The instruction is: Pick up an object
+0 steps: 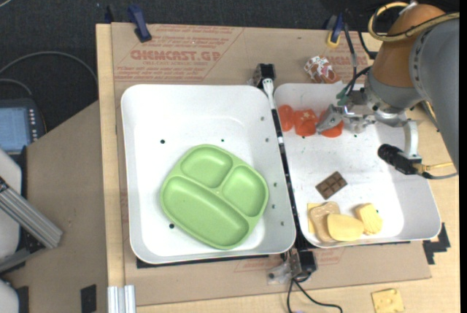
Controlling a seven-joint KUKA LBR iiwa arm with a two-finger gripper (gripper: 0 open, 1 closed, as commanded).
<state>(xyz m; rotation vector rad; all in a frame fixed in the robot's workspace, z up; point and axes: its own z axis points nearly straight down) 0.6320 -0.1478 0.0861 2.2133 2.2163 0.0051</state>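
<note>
Across the far strip of the cardboard bench top [109, 71], showing red print reading "CHEMCAST" and further letters, perhaps "G P", with finer lines beneath too small to read. Lying side by side on it, left bin [146, 122] and right bin [368, 180], touching along their shared edge.

Reaching in from the right over the far part of the right bin, grey arm [427, 56] bending down at the orange band, partly running out of view at the right. Hanging low at the far left of that bin, gripper [341, 113], tip pointing left, just beside the red pieces [306, 122], nearest of them partly hiding under it. Not possible to tell whether gripping anything or standing released.

Sitting in the near half of the left bin, green divided plate [214, 195]. Clustering at the near edge of the right bin, yellow and tan pieces [343, 224], kind hard to make out. Lying just beyond them, brown square [332, 184]. Resting on the cardboard beyond the right bin, crumpled red-and-white wrapper [319, 69], print blurring.
</note>
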